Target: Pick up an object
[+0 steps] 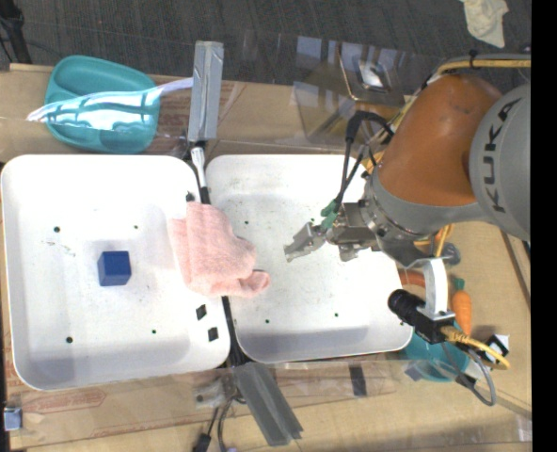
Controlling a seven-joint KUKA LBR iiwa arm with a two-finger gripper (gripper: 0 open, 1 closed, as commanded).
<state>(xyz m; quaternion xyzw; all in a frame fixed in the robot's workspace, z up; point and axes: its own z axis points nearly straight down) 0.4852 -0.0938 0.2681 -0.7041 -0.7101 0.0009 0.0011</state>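
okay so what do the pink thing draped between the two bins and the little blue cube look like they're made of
The pink thing looks like soft cloth, probably terry or fleece: matte, fuzzy, and limp where it sags over the divide between the bins. The blue cube looks rigid, with crisp edges and flat, even, matte faces; it could be painted wood, plastic or dense foam.

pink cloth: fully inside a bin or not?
Not. The pink cloth lies crumpled across the divide, part in the left bin, part in the right bin.

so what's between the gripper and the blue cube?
The pink cloth, draped over the divide between the two bins, in the camera view. Bare white bin floor lies either side, toward the gripper and the blue cube.
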